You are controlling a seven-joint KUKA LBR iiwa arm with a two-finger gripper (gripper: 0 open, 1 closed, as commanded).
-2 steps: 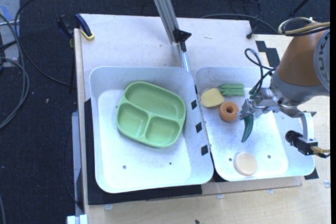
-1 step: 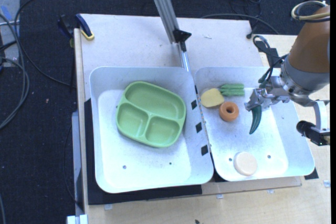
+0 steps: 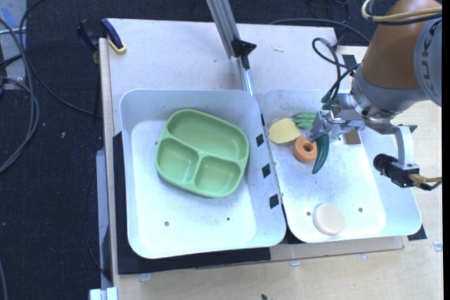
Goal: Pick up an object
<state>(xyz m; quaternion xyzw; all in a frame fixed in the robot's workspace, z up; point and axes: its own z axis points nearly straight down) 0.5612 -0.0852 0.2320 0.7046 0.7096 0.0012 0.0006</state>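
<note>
Over the right bin [image 3: 394, 214], the gripper [image 3: 329, 124] hangs at one o'clock of the orange ring [image 3: 305, 150], a dark green piece [image 3: 320, 153] touching the ring's right side, a yellow piece [image 3: 283, 131] at its ten o'clock.

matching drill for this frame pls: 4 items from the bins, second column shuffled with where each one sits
Things:
1. green divided plate
2. yellow piece
3. orange ring
4. cream disc

Places:
A. near front edge of the right bin
B. middle of the left bin
C. right bin, beside the dark green piece, just below the gripper
D. right bin, close to the divider between the bins

Pairs: 1-B, 2-D, 3-C, 4-A
</note>
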